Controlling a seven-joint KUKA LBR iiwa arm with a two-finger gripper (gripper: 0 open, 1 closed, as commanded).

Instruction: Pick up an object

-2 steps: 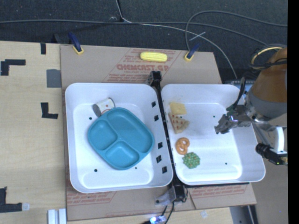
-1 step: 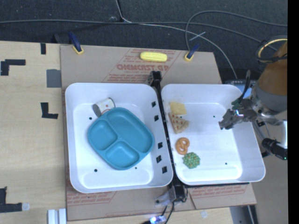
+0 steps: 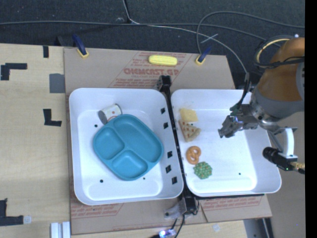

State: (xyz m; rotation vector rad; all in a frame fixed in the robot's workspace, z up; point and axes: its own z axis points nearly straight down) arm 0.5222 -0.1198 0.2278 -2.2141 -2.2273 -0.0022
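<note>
Over the right bin (image 3: 247,182), the gripper (image 3: 229,129) hangs above bare floor, well apart from the 4 food items along the bin's left side: cheese wedge (image 3: 188,115), cracker piece (image 3: 189,131), pretzel (image 3: 193,154), green broccoli-like piece (image 3: 202,170). Nothing sits between the fingers, so the pick is not yet done; approach and grasp both remain. Finger spread: can't tell, too dark and small. Left bin (image 3: 81,182) holds a blue tray (image 3: 128,147) and a small cup (image 3: 110,113).
</note>
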